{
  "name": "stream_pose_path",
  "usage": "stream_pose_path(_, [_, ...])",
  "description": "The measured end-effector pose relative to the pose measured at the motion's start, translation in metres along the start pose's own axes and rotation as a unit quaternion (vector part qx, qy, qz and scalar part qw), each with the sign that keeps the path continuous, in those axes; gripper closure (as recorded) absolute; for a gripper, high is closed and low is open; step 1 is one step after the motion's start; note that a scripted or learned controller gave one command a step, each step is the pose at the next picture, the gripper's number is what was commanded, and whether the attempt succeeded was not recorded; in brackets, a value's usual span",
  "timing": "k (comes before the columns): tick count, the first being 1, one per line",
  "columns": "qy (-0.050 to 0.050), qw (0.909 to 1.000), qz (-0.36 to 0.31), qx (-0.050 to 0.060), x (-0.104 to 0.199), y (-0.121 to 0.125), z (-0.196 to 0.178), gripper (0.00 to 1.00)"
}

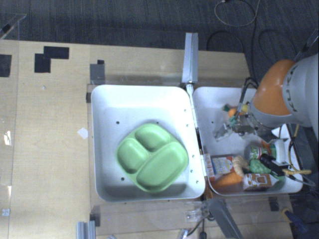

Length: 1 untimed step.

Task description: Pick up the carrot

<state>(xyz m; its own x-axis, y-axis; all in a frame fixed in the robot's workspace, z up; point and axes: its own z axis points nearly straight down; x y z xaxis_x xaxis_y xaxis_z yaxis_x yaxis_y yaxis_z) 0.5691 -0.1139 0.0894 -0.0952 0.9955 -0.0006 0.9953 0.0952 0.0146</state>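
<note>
Holding a green divided plate, the left bin sits beside the right bin, where the gripper, grip state unclear, hovers above the carrot amid packets.

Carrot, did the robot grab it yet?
Not yet, it seems. The carrot lies at the near edge of the right bin, among food packets. The gripper hangs over the middle of that bin, apart from the carrot, with nothing seen in it. Left to do: reach the carrot, grip it, lift it.
</note>
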Motion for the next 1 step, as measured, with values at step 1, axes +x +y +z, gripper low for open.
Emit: stream_pose_path(1, [-0.001, 1.0000, 0.007, 0.004, -0.0101, 0.0001, -0.0655, 0.00])
